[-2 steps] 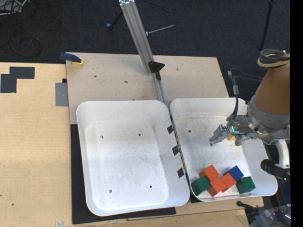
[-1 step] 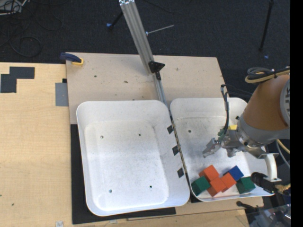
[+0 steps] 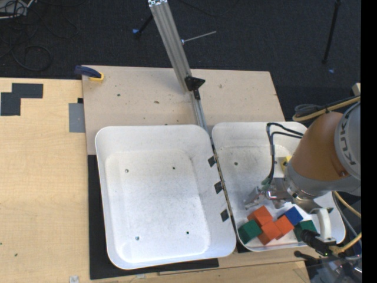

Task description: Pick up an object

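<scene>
Arm [image 3: 321, 155] hiding right bin [image 3: 235, 146], blocks [image 3: 272, 224] partly covered, hand [image 3: 263, 194] indistinct

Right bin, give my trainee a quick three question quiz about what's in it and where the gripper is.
1. True or false: the blocks lie in the right bin.
2. Which part of that bin holds them? A) the far end B) the near end C) the middle
3. Fill in: the gripper is over the ____ bin.

Key: 1 true. 2 B: orange, green and blue blocks are clustered at the near end. 3 right: the gripper hangs just above the cluster, and the view does not settle whether it holds anything.
</scene>
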`<state>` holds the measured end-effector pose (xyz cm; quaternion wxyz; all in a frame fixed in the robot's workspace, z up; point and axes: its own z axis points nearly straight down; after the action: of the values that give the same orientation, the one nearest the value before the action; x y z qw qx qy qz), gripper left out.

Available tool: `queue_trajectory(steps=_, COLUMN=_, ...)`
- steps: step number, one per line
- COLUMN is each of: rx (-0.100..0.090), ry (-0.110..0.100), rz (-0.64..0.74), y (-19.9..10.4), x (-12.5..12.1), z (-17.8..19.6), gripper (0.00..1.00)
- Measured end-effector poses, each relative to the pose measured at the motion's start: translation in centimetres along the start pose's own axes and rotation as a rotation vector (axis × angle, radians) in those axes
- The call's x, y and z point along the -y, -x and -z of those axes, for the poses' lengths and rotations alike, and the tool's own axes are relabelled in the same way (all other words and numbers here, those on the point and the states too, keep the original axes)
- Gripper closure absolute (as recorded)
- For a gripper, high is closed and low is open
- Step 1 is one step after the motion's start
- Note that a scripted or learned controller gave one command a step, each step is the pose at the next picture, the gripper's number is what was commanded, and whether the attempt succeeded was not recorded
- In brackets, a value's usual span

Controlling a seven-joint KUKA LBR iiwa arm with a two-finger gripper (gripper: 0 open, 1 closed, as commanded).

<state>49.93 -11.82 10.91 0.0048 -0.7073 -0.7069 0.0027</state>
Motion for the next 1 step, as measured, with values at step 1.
queue_trajectory(steps=1, rx=0.001, ry=0.008, rz=-0.001, y=-0.01, x=-0.06, z=-1.65, gripper=0.0)
